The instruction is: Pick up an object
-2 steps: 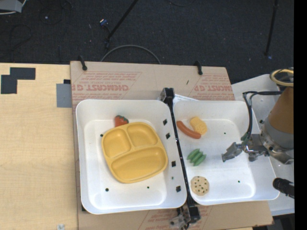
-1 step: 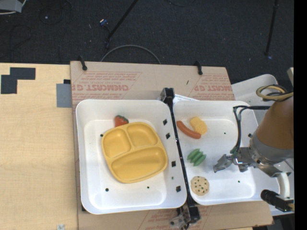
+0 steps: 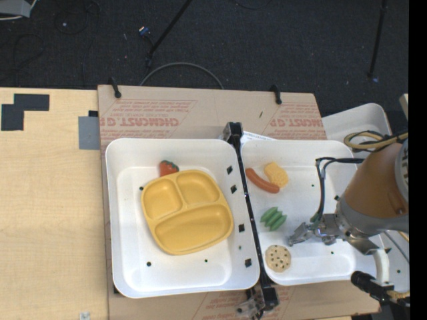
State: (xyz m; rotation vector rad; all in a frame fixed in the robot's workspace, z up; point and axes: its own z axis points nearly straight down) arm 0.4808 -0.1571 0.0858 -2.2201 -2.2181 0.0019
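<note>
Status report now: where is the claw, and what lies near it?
Claw low in right bin, nothing visibly held. Green toy, cookie close beside. Sausage, corn farther back. Nothing blocking.

Well behind the gripper [image 3: 308, 233] a dark carpeted floor [image 3: 267, 39] strewn with black cables [image 3: 170, 25] fills the far side, while off to its left runs a pale wooden desk [image 3: 47, 205] with a brown cardboard sheet [image 3: 200, 115] lying on it under even light.
</note>
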